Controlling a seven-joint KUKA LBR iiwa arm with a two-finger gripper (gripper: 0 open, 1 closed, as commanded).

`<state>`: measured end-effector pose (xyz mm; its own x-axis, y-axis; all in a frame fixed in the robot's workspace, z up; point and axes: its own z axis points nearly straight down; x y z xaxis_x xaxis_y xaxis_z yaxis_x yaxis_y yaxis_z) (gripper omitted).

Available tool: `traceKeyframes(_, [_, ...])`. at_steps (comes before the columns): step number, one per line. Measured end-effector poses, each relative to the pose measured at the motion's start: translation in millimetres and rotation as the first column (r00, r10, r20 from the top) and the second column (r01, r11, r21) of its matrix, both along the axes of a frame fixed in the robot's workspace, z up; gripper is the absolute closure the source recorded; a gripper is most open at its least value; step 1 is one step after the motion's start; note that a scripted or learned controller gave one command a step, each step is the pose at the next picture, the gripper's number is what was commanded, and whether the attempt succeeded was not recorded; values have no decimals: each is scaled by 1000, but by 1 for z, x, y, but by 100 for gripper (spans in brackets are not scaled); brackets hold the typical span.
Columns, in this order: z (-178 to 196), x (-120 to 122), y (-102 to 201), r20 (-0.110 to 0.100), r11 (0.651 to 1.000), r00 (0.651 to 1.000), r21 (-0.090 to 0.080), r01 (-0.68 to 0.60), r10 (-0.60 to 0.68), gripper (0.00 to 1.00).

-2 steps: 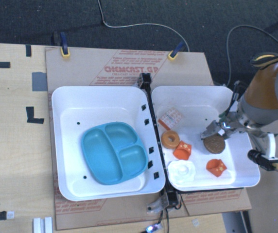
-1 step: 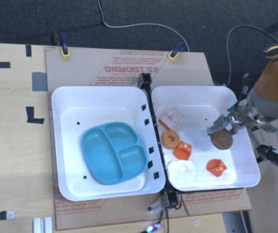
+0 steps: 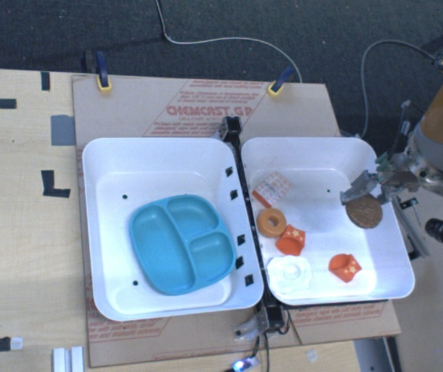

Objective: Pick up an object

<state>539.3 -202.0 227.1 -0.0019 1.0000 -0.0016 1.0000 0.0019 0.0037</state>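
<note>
Over the right bin [image 3: 376, 281], at its right wall, the claw [image 3: 367, 200] is clenched around a brown disc [image 3: 364, 213]. Left of the disc lie a doughnut [image 3: 271, 222], two orange blocks [image 3: 290, 242] and a white lid [image 3: 289, 272].

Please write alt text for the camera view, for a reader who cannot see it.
The gripper hangs over the right bin's far right side, with a brown round object just below it. The same bin holds a donut, two orange pieces, a white lid and a small packet. The left bin holds a blue divided plate.
</note>
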Motion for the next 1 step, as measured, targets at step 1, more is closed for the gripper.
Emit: traceKeyframes(1, [-10, 5, 59, -5, 1000, 1000, 3, -4, 4, 100])
